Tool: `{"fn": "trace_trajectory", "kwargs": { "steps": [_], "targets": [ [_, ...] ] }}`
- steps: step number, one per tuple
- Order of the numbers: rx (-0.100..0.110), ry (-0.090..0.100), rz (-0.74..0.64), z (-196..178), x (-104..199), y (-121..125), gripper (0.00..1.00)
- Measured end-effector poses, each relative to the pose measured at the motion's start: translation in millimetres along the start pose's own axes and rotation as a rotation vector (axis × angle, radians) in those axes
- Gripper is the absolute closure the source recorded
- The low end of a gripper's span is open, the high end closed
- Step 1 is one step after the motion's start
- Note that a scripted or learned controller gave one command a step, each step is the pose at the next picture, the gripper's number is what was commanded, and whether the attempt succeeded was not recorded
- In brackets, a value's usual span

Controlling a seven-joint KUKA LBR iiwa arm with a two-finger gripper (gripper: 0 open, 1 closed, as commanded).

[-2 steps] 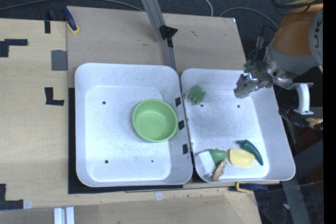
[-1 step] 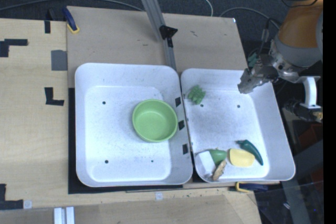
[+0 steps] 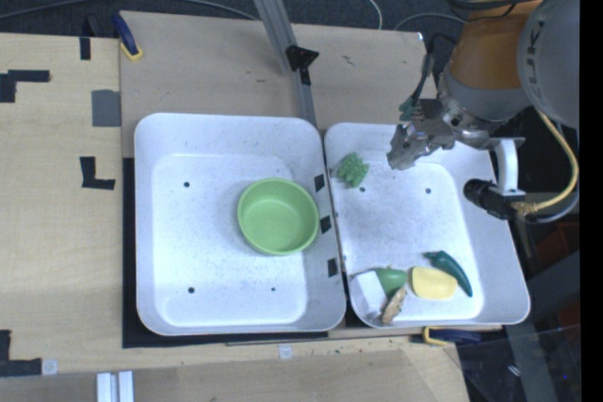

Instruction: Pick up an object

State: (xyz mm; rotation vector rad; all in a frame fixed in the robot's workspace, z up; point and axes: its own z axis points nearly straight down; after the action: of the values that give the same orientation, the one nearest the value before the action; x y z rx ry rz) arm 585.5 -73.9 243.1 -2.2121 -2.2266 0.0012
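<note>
In the left bin [image 3: 160, 202] we judge the green bowl [image 3: 277, 217] light, stiff and best pinched at its rim, while the small green toy [image 3: 352, 169] (far-left corner of the right bin [image 3: 490, 278]) lies near the gripper [image 3: 403, 155].

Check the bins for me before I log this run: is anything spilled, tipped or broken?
Nothing stands out. The green bowl sits upright in the left bin. In the right bin, a small green piece lies alone near the top left, and the other small items are bunched in the near corner, none visibly damaged.
</note>
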Motion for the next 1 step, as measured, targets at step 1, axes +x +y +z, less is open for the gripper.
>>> {"fn": "trace_trajectory", "kwargs": {
  "steps": [1],
  "targets": [
    [-0.001, 0.0, 0.0, -4.5, 48.8, 6.5, 1.0]
  ]
}}
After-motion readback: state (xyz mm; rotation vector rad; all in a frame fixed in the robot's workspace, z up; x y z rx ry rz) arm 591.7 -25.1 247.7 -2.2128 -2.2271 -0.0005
